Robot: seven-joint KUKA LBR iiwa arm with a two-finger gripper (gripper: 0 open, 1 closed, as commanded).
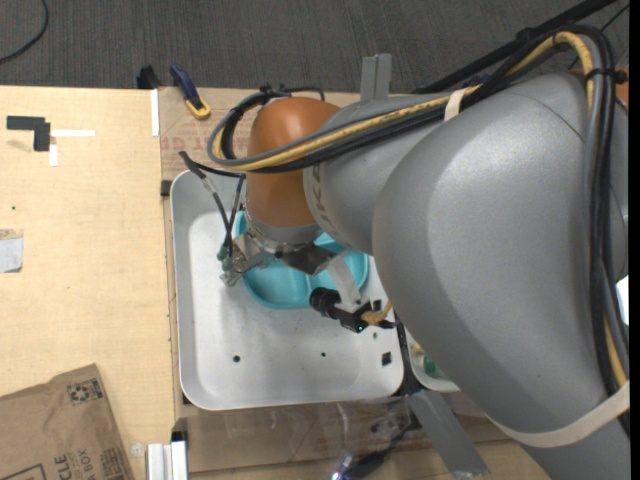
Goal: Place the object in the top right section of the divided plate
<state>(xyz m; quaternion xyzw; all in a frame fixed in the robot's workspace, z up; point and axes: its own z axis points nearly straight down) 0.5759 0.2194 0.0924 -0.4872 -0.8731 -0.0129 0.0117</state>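
Most of divided plate [285, 290] hidden under arm [480, 228] | tool [285, 258] grip unreadable | white bin [250, 368]

The grey arm [480, 238] and its cables [225, 133] overhang the turquoise divided plate [285, 286], blocking its upper sections, while the white bin [190, 368] floor lies open along its left and front.

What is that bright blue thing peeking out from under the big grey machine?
Find the white bin in the middle of the bench. Under the arm's orange band lies a turquoise plate, mostly hidden by the arm. It is the bin's one brightly coloured thing.
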